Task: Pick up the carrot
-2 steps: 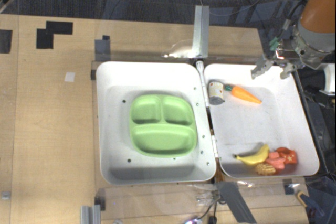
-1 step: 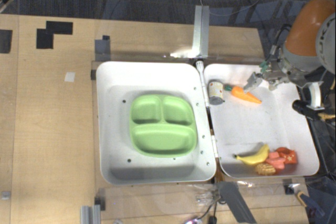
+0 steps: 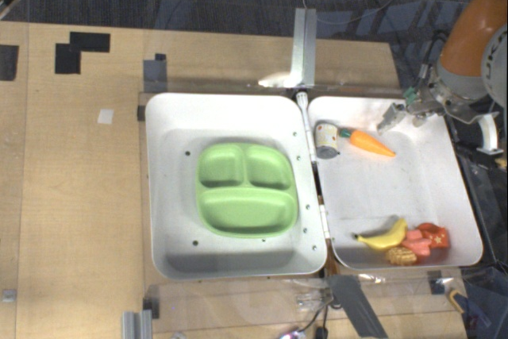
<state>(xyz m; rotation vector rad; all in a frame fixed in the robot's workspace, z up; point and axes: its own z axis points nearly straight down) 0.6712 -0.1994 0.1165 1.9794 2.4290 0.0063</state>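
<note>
The carrot (image 3: 371, 143), orange with a small green top pointing left, lies flat in the upper part of the right bin (image 3: 413, 194). My gripper (image 3: 403, 118) hangs over the bin's top right corner, just up and to the right of the carrot's tip and apart from it. Its fingers (image 3: 388, 118) are spread open with nothing between them. The orange-banded arm comes in from the right edge.
A small grey can (image 3: 325, 140) lies just left of the carrot by the divider. A banana (image 3: 382, 236), a red toy food (image 3: 430, 238) and a brownish piece (image 3: 401, 256) sit in the right bin's lower corner. A green divided plate (image 3: 246, 188) rests in the left bin (image 3: 167, 171).
</note>
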